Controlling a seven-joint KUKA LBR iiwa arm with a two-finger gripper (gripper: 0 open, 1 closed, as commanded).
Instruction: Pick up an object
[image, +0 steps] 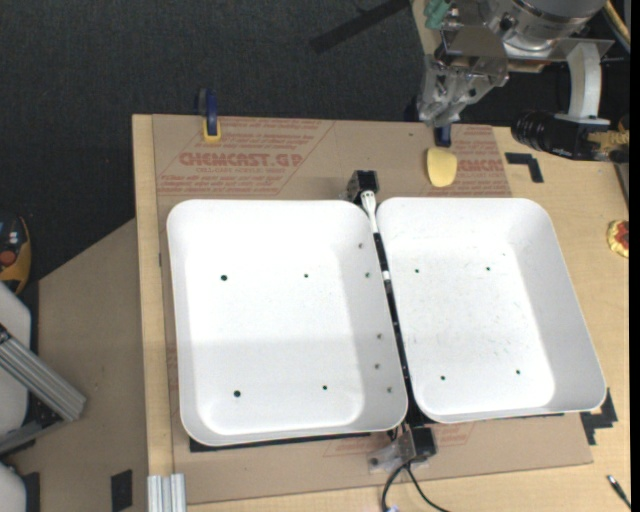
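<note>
On the brown bench board, two shallow white bins sit side by side: left bin, right bin. Above the far edge, the arm hangs with its gripper pointing down; jaw state cannot be told. A small yellow object lies on the board just below the gripper tips, beyond the right bin's far rim, apparently not between the jaws.

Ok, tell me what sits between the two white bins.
In the camera view, a thin dark strip runs along the seam between the left bin and right bin, with a black clamp at its far end.
</note>
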